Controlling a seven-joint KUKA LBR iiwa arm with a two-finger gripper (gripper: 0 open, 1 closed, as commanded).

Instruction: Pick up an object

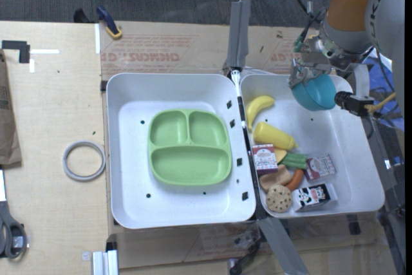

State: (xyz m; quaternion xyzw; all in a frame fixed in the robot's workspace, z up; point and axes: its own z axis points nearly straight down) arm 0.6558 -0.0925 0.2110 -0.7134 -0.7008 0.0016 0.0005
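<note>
With the green divided plate [190, 148] sitting in the left bin [122, 138], the tool [305, 74] is gripping the teal pan [315, 92] by its rim above the right bin [347, 138], an off-centre hold probably risking a slip.

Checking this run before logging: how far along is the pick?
Looks done: the gripper is at the far side of the right bin with a teal bowl apparently clamped at its rim, seemingly raised off the floor. In hand: the lift itself. Left: confirming the grasp holds. The banana, cookie and other toys lie untouched; the green tray sits in the left bin.
</note>
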